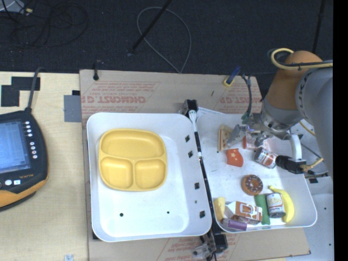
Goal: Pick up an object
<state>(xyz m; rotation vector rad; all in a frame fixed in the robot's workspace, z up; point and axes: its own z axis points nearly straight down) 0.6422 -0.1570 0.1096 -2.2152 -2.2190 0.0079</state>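
red and small, the wedge (234, 157) lies flat in the right bin (310, 213), near the 11 o'clock part of it. it looks like a toy bit of food, so my guess is that it is light and hard, and it will not break. its top looks smooth, so it may slip. the best hold, i think, is across its two short sides, from above.

the end effector (251, 133) hangs low in the same bin, just up from the wedge, at about 1 o'clock from it. they are near but do not touch. i cannot tell if it is open or closed, since the metal parts blur into each other. nothing can be seen held in it.

a little can (266, 158) lies on its side just at 3 o'clock of the wedge. a tan slice (223, 138) sits at 11 o'clock of it. a brown donut (252, 185) is at 5 o'clock, a bit apart. a banana (287, 204) and more toys crowd the 6 o'clock end of the bin. the can is close, so a grab could bump it.

the left bin (109, 222) has a yellow tray (132, 160) in it.
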